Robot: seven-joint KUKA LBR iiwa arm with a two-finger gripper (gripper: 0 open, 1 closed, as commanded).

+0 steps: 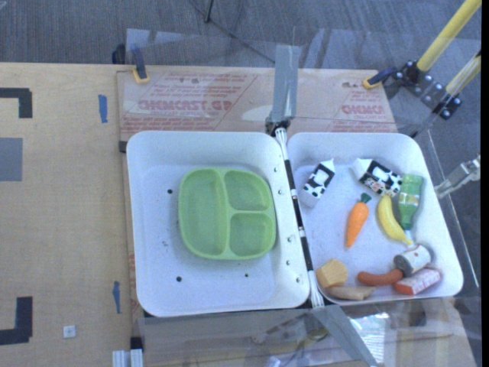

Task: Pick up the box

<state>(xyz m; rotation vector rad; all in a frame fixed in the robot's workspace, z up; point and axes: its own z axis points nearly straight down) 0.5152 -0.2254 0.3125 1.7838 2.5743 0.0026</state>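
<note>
Two small box-shaped cartons with a black-and-white cow pattern lie in the right bin (435, 205). One carton (317, 180) sits near the bin's left wall, tilted. The other carton (380, 178) lies at the back, next to a green pack (409, 197). A flat red-and-white packet (419, 281) rests in the front right corner.
The right bin also holds a carrot (356, 222), a banana (392, 220), a red sausage (378, 277), a small can (412, 259), an orange wedge (331, 272) and a tan piece (350, 292). In the left bin (153, 281) lies a green divided plate (227, 212).
</note>
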